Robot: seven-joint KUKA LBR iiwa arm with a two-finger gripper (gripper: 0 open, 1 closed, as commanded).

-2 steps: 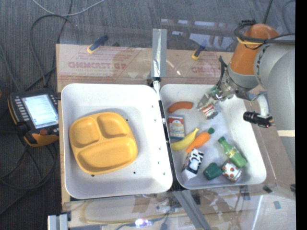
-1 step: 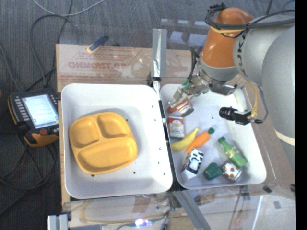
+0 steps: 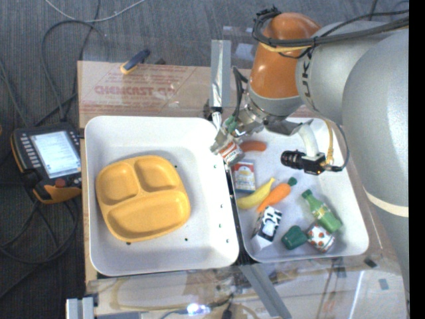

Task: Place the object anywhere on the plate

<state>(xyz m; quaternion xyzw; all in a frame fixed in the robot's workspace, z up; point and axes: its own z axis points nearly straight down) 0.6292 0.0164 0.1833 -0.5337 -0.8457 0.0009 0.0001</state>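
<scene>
The end effector (image 3: 229,138) hangs over the far edge where the two shallow white plastic bins (image 3: 106,258) meet, and it seems to pinch a small red and white packet (image 3: 230,151), maybe to carry it left; I cannot be sure of the grip. The smooth yellow plastic plate (image 3: 141,196) with three dips sits flat in the left bin. A yellow toy banana (image 3: 255,195), an orange toy carrot (image 3: 276,195) and a green bottle (image 3: 320,211) lie jumbled in the right bin.
</scene>
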